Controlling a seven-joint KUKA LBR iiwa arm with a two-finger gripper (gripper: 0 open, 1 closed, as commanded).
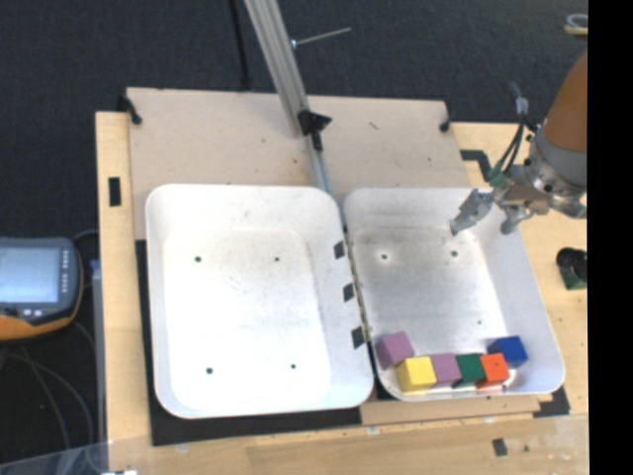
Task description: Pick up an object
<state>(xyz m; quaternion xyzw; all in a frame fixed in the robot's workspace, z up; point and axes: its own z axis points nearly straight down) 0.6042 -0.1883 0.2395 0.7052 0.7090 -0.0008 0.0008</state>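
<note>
A wooden bench (287, 146) stands on dark carpet, with a slanted metal rail (282, 52) crossing its back edge. The left bin (158, 295) is beside the right bin (529, 295), whose near edge holds a purple block (395, 347), yellow block (416, 373), orange block (493, 368) and blue block (508, 349). The gripper (485, 216) hangs over that bin's far right corner, well apart from them, fingers seemingly spread with nothing between.

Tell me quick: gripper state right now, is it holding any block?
Gripper: open, nothing between its fingers; it hangs over the far right part of the right bin, apart from the blocks at the near edge.
</note>
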